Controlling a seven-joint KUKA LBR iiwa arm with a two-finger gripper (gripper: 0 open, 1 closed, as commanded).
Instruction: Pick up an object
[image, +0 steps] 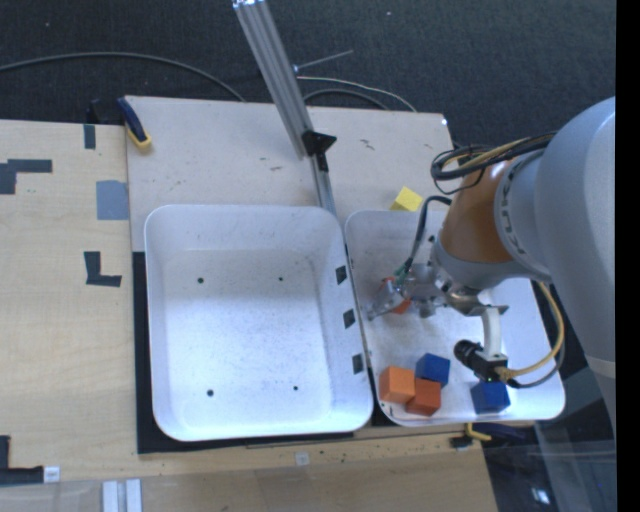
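Note:
My gripper (398, 297) hangs low over the middle of the right bin (535, 400), pointing towards the bin's left wall. A small red-orange thing (401, 307) shows right at its tip; whether it is held cannot be told. Near the bin's front lie an orange block (398, 381), a darker orange block (426, 399) touching it, and a blue block (433, 367) just behind them. A second blue block (490, 397) rests at the front right, under the arm's cables.
The left bin (170, 300) stands beside the right one, their walls touching. A yellow piece (407, 199) lies on the bench behind the right bin. A slanted metal rail (285, 85) rises from the back. The arm's grey body (560, 200) covers the right side.

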